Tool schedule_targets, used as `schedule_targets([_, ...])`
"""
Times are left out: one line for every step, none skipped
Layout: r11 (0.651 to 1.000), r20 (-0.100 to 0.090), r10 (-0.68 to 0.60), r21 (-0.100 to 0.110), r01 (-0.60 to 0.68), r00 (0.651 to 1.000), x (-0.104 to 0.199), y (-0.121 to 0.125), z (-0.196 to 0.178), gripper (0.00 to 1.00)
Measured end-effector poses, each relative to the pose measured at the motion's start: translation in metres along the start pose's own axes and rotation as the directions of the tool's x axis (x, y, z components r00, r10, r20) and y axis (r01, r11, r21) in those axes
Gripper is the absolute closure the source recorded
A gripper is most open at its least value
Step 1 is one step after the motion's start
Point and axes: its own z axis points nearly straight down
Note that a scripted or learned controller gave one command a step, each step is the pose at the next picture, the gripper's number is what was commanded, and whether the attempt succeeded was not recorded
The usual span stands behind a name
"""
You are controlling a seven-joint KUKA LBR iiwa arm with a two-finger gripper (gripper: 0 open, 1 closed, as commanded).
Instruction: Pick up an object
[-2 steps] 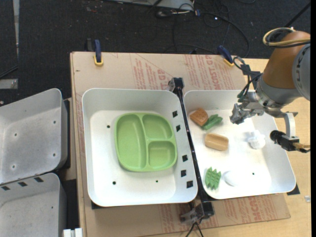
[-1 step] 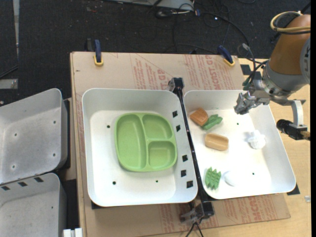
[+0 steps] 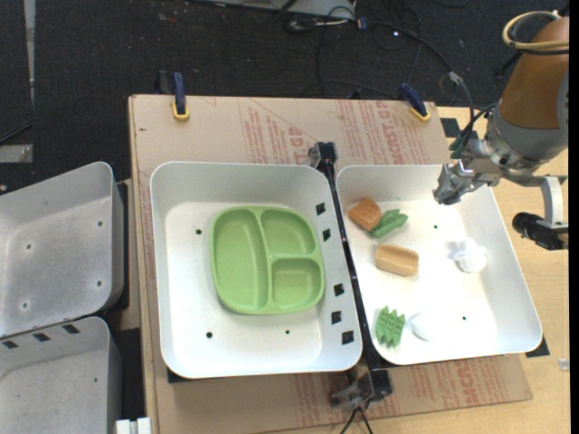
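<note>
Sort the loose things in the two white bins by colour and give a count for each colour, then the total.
Green: 3, the divided plate, the bean-like piece, the ridged piece
Orange or tan: 2, the orange block, the tan roll
White: 2, the crumpled piece, the small round piece
Total: 7

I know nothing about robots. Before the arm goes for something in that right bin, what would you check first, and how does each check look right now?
1. Things to pick lie in the right bin: ok. An orange block, a green pod, a tan block, a white lump and a green comb.
2. Gripper is over that bin: ok, near its far rim.
3. Gripper carries nothing: cannot tell, too small.
4. A target stands apart: ok, the tan block touches nothing.
5. Orange block and pod apart: not ok, they touch.
6. Green tray is out of the way: ok, left bin.
</note>
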Motion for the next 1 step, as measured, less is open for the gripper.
schedule_targets([1.000, -0.002, -0.004, 0.004, 0.004, 1.000, 0.0504, -0.0030, -0.0021, 1.00])
